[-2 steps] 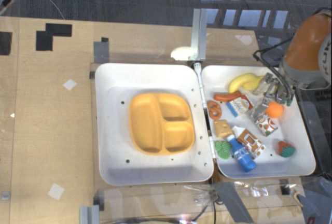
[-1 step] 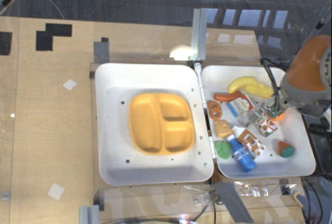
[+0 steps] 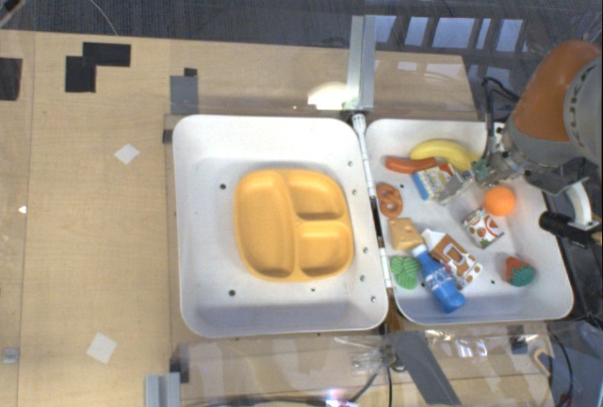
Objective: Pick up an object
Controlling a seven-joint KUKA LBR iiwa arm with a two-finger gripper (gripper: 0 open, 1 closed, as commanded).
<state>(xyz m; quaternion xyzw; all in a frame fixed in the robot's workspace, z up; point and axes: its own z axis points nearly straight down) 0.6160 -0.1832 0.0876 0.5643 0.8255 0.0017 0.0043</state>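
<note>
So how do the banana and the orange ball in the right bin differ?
The banana is yellow, long and curved; the orange ball is round and compact. The banana lies at the right bin's far edge, beside a red sausage; the ball sits nearer the middle, by a small carton. Both look like toy food.

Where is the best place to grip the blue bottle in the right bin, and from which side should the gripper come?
Grip the blue bottle across its narrow body, near the middle, coming from above. It lies on its side, slanting toward the front rim of the right bin. Probably close the fingers crosswise to its length; the green toy and the small carton crowd it on both sides.
</note>
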